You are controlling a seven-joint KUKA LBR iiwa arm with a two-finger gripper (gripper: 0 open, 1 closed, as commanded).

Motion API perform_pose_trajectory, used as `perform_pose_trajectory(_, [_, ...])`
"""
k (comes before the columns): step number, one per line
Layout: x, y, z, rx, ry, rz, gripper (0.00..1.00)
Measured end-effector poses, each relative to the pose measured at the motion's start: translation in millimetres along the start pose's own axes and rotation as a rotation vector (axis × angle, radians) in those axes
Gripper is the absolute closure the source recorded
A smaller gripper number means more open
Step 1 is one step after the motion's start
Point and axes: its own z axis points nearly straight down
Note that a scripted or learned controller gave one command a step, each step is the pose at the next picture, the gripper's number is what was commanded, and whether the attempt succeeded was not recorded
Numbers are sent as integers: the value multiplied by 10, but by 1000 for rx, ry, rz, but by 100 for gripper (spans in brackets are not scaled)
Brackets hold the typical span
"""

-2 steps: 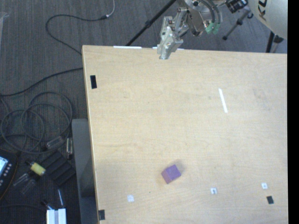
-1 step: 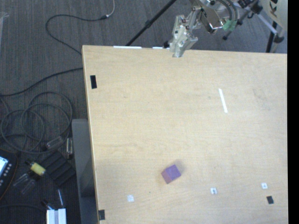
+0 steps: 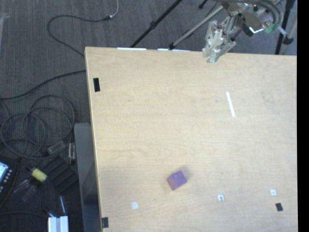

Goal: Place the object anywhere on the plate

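The purple cube (image 3: 176, 180) is seen lying on the bare wooden tabletop (image 3: 159, 115), near its front edge. The gripper (image 3: 213, 52) is held well apart, above the far edge; nothing is seen in it, jaw opening cannot be told. No plate is identified; grasp and placement are judged outstanding.

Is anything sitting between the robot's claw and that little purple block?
Just a white strip on bare wooden tabletop, between gripper and purple block, seen from the overhead camera.

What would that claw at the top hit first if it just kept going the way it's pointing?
The gripper points down at the far edge of the wooden tabletop, so it would probably meet bare wood there. Depth is hard to judge. The purple block lies far off, near the front edge.
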Motion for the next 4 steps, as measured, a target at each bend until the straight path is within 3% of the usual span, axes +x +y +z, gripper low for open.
perform_pose_trajectory(2, [731, -1581, -32, 1, -1, -303, 100])
perform_pose_trajectory(3, [718, -1564, -31, -1, -4, -947, 100])
perform_pose_trajectory(4, [717, -1563, -32, -2, -5, -948, 0])
